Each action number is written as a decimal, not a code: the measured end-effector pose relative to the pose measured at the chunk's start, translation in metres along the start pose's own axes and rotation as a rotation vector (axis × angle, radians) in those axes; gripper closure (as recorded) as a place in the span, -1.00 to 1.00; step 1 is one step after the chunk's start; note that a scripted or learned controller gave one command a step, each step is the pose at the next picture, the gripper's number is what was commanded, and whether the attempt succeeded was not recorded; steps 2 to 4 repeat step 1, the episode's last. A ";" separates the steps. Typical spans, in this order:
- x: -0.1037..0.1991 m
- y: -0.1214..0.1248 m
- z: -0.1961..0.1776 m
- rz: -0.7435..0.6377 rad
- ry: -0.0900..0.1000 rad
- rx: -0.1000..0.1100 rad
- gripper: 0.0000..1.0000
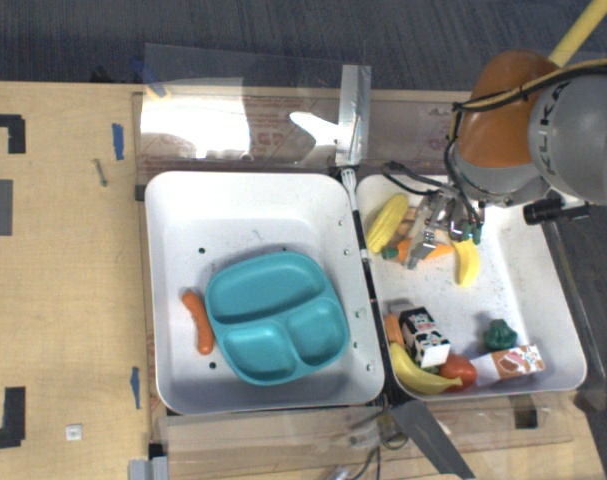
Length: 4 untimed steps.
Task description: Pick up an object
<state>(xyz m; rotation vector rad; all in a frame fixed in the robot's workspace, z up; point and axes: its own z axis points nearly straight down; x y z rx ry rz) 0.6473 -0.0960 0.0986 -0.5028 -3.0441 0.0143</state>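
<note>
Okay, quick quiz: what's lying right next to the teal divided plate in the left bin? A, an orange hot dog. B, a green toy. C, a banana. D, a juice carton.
A: an orange hot dog lies against the left side of the teal divided plate in the left bin.

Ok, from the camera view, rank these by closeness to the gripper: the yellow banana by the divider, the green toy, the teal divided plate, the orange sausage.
1. Yellow banana by the divider, just left of the gripper.
2. Green toy, right bin, lower right.
3. Teal divided plate, left bin.
4. Orange sausage, left bin, beyond the plate.
</note>
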 end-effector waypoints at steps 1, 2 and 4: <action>0.014 0.024 -0.166 -0.020 -0.078 -0.024 1.00; 0.014 0.024 -0.166 -0.020 -0.078 -0.024 1.00; 0.014 0.024 -0.166 -0.020 -0.078 -0.024 1.00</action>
